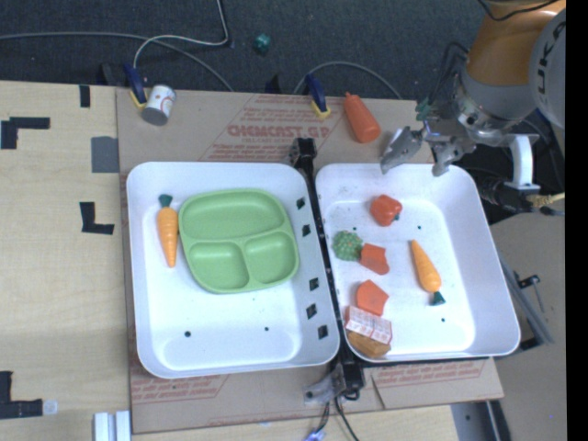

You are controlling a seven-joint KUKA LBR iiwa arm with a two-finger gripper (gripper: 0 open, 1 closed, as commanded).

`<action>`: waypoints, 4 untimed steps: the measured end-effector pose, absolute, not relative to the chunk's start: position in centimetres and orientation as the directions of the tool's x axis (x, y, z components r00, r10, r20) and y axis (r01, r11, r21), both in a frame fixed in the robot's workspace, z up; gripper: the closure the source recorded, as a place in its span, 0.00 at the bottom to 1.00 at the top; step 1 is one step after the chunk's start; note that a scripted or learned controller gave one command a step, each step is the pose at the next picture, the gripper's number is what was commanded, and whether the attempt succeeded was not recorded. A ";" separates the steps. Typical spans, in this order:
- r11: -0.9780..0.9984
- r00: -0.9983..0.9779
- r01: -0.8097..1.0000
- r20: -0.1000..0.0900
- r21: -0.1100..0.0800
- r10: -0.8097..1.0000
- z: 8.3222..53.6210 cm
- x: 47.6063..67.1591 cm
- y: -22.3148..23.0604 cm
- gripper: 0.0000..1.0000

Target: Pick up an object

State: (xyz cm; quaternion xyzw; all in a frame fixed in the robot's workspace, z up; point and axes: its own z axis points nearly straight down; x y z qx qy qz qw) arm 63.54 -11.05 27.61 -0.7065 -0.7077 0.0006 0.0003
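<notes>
Right now your jaws point(421, 150) hang spread wide and hold nothing, poised over the far rim of the right bin point(487, 246), near its 12 o'clock edge. The nearest thing to pick is the red toy pepper point(386, 209), which lies in that bin toward 7 o'clock from the jaws, close by but clearly apart from them. It is a stubby piece with no strong long axis, so finger angle matters little there. Further on, toward 6 o'clock, the orange toy carrot point(424, 266) lies with its long axis running from 11 to 5 o'clock, green tip at the near end; you'd want the fingers set across that line. Toward 7 o'clock and beyond the pepper sit the toy broccoli point(346, 244), touching a red wedge point(374, 258), so that pair looks awkward to take cleanly. The other carrot point(167, 232) rests in the left bin point(147, 292) beside the green divided plate point(239, 239), well away at 8 o'clock.
</notes>
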 end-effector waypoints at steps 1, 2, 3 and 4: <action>0.001 -0.001 1.000 -0.001 -0.003 1.000 20.6 65.0 -13.3 0.00; 0.001 -0.001 1.000 -0.001 0.003 1.000 8.7 67.0 -14.8 0.00; 0.003 -0.003 1.000 -0.003 0.004 1.000 9.7 67.0 -14.8 1.00; 0.003 -0.003 1.000 0.001 0.001 1.000 18.5 66.9 -5.1 1.00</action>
